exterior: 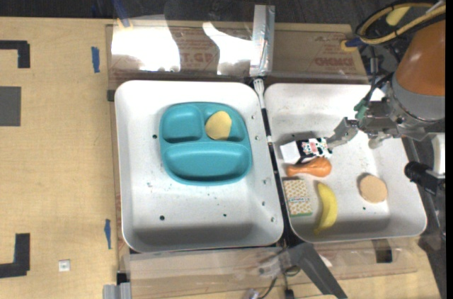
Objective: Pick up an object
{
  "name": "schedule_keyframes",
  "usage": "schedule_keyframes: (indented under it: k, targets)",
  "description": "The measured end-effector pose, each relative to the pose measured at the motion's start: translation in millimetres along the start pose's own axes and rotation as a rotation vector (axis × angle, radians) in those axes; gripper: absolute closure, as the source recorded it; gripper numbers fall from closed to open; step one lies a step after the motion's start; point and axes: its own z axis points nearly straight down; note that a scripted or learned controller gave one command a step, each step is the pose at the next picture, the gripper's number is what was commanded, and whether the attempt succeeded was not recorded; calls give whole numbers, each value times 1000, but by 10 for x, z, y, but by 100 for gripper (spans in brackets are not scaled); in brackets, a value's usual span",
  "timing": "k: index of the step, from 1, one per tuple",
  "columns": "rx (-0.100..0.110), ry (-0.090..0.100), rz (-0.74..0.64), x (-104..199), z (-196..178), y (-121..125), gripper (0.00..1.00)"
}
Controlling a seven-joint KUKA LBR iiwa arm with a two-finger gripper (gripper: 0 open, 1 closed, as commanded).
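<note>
The right bin (403,219) holds several small objects. A small black-and-white carton (306,148) lies at its left side, with an orange carrot-like piece (311,167) just below it. A cracker packet (299,196), a yellow banana (326,205) and a round tan cookie (372,188) lie nearer the front. My gripper (340,134) reaches in from the right, low over the bin, its tip just right of and slightly above the carton. Nothing shows between its tips.
The left bin (141,205) bears a teal divided plate (204,156) with a yellow lemon-like object (219,125) in its upper right compartment. A clear plastic sheet (191,42) stands behind the bins. The arm's orange band (425,67) rises at the right edge.
</note>
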Motion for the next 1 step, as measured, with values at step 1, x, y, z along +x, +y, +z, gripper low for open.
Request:
schedule_keyframes:
  k: [1]
  targets:
    - [10, 2, -123, -35, 1230, -555, 0]
